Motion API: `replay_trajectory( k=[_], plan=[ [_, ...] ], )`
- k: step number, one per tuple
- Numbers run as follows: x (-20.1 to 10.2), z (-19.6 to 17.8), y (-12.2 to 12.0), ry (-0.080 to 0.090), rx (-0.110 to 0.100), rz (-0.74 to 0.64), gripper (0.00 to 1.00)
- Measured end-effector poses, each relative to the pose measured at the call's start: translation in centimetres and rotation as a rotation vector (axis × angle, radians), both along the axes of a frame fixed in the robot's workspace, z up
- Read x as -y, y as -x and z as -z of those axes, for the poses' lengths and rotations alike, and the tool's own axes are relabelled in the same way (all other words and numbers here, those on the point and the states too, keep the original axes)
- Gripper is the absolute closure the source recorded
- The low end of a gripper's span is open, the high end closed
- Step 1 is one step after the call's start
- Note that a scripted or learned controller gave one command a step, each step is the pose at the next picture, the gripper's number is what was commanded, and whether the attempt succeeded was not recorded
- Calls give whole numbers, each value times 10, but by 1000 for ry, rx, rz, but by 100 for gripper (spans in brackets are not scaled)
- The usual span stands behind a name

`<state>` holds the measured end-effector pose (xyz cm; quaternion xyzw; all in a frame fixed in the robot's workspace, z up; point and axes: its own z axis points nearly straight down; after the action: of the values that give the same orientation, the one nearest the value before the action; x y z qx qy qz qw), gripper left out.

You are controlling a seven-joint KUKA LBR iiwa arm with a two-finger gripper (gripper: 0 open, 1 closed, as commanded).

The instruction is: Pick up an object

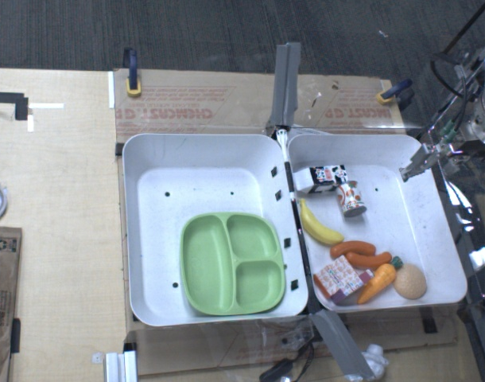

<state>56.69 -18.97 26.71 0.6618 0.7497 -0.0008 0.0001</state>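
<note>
My hand [421,162] sits at the right edge of the frame, over the upper right rim of the right bin [433,237]; it is a thin grey metal shape there, and I cannot tell whether it is spread or pressed together. Nothing shows between its tips. Both bins are shallow, glossy white plastic with rounded corners, set side by side on the pale wooden surface [52,173]. The left bin [147,213] carries a smooth light green plate [233,263], rounded-square and split into three compartments, lying toward the bin's lower middle. The things to pick lie in the right bin. Near its upper left a small boxy carton [328,175] with black and white patches lies just beside a short cylindrical can [352,199] tipped on its side. Below them a curved yellow banana [318,226] runs along the bin's left wall. Lower still, two glossy orange-red sausages [362,253] lie close together, and below them a crinkled red and white packet [338,280], a tapered orange carrot [378,282] and a matte tan egg [410,281] crowd the lower edge.
</note>
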Motion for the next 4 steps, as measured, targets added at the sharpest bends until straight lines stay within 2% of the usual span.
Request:
replay_trajectory(
  k=[1, 2, 3, 4],
  plan=[
    [-39, 131, -53, -1, -1, -64, 0],
    [-75, 118, -59, 0, 1, 73, 0],
    [-75, 109, -60, 1, 1, 71, 100],
    [-75, 109, -60, 1, 1, 72, 0]
  ],
)
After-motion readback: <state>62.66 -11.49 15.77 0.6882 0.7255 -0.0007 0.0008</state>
